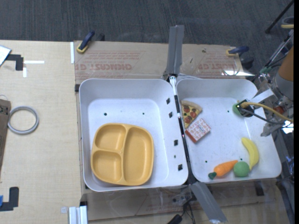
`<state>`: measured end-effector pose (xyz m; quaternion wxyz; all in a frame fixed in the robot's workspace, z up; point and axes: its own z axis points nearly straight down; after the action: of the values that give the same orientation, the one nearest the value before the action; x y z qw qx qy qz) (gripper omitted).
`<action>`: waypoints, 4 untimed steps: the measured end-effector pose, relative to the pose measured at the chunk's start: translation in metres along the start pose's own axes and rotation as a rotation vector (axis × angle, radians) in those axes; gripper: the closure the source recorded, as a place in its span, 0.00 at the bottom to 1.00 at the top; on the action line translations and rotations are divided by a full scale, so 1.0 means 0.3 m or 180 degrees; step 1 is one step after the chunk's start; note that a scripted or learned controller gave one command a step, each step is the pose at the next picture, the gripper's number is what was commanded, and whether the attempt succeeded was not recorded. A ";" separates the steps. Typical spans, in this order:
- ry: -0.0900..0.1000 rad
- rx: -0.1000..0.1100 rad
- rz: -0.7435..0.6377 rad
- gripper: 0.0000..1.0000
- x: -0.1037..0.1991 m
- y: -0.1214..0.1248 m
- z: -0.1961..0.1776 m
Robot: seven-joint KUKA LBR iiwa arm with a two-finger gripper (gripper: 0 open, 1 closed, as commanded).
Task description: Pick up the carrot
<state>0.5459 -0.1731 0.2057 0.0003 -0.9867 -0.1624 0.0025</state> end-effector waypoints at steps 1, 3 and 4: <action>-0.0001 0.0008 -0.0686 0.00 -0.153 -0.271 0.327; -0.0003 0.0000 -0.0338 0.00 0.016 -0.672 0.052; 0.0000 -0.0003 -0.1084 0.00 0.093 -0.780 0.051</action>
<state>0.4971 0.0575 0.1906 0.0002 -0.9450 -0.3272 0.0024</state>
